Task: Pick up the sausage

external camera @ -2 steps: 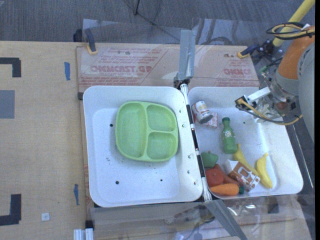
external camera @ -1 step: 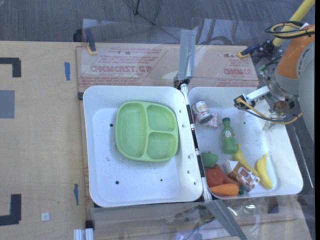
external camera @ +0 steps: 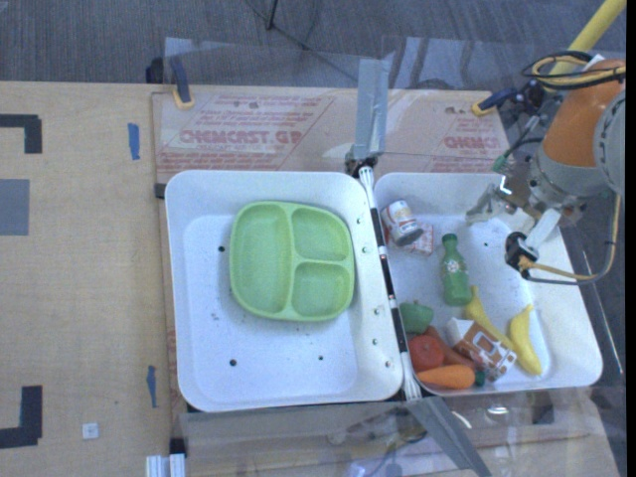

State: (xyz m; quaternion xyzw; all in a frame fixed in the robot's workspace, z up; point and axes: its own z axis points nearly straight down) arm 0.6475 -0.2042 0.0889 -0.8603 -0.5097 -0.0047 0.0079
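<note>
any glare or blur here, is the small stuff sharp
Camera view: soft even light, faint shadows; the light green divided plastic plate shows mild sheen; small toy foods at the near corner of the right white bin look soft, indistinct.

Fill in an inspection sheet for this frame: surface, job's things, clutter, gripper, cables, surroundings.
Surface: left bin and right bin side by side on the bench.
Job's things: sausage cannot be told apart in the right bin's pile.
Clutter: green plate in left bin; can, green bottle, banana, carrot in right bin.
Gripper: gripper above right bin's far side.
Cables: dark cable on floor.
Surroundings: cardboard under bins; blue tape.
</note>
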